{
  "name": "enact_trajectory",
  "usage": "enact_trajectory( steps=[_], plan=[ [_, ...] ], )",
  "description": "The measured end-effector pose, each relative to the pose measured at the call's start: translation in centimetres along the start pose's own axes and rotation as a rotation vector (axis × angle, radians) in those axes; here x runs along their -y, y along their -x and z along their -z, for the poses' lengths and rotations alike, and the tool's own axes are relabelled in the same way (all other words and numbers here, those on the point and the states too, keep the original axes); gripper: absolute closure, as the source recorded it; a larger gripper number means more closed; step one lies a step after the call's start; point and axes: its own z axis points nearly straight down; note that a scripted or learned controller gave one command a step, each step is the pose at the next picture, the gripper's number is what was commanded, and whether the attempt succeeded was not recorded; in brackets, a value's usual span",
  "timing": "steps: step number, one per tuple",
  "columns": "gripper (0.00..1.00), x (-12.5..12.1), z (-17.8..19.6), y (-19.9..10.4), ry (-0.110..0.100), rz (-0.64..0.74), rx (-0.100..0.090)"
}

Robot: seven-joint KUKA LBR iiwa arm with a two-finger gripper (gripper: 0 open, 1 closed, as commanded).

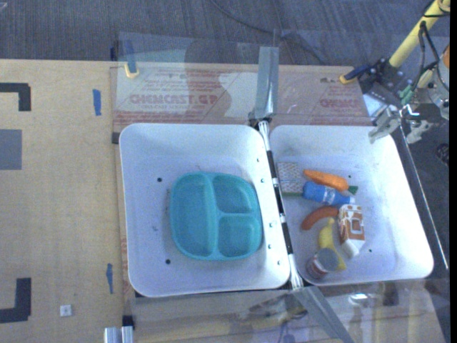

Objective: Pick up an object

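Observation:
The right bin holds a cluster of small items: an orange carrot, a blue bottle, a reddish sausage, a yellow banana-like piece, a white and orange carton, a round can and a grey patterned pad. My gripper hangs over the bin's far right corner, well away from the cluster. Its fingers are spread apart, with nothing between them.
A teal divided plate lies in the middle of the left bin. A metal divider runs between the bins at the back. Cables and a yellow hose trail behind the gripper.

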Motion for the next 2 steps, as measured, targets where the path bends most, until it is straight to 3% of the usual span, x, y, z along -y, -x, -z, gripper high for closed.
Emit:
enact_trajectory(
  steps=[1,2],
  plan=[
    [0.00,3.0,-14.4,-0.4,0.017,-0.045,0.008],
    [0.00,2.5,-16.3,-8.8,0.003,0.105,0.001]
  ],
)
